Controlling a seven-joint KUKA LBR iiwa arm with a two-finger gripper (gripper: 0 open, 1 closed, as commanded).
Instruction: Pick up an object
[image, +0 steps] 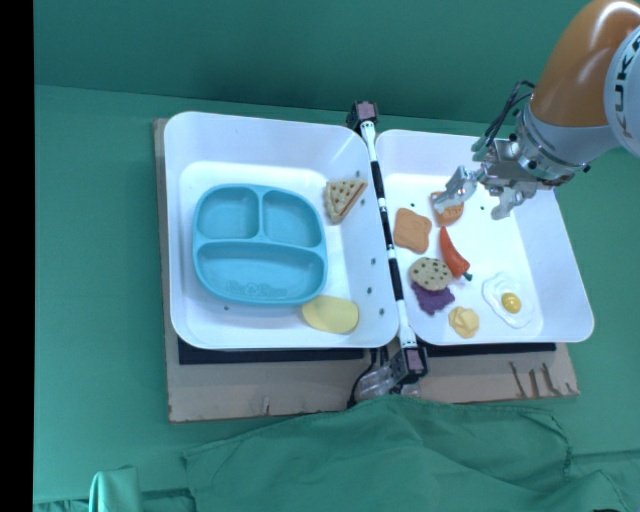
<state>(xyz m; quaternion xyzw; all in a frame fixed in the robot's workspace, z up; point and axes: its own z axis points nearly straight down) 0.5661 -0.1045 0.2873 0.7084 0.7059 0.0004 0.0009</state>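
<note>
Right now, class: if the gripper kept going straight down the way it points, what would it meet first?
The gripper points down into the right bin. Its nearer finger sits right at a small orange-brown food piece, so that likely comes first; otherwise bare bin floor. Depth is hard to judge.

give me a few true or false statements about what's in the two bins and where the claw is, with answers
1. The blue divided plate lies in the left bin. True.
2. The fried egg lies in the left bin. False: it lies in the right bin, near its front right corner.
3. The claw is over the right bin. True.
4. The red pepper sits on the blue divided plate. False: it lies on the right bin's floor, beside the cookie.
5. The sandwich triangle lies in the left bin, beside the plate. True.
</note>
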